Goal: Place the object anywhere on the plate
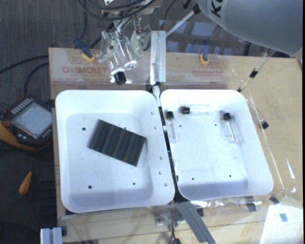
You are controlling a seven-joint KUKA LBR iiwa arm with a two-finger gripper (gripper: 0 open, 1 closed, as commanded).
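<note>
- Jaws (123, 47) hang above the worktop's (193, 67) back edge, behind the left bin (66, 151). A clear vial with a black cap (121, 67) sits among the transparent fingers; I cannot tell whether they are clenched on it.
- Plate (117, 142), dark and ribbed, lies tilted in the left bin.
- Three more vials (230, 128) lie in the right bin (254, 151).
- My read: carry stage. Next: come forward over the plate, lower, release.
</note>
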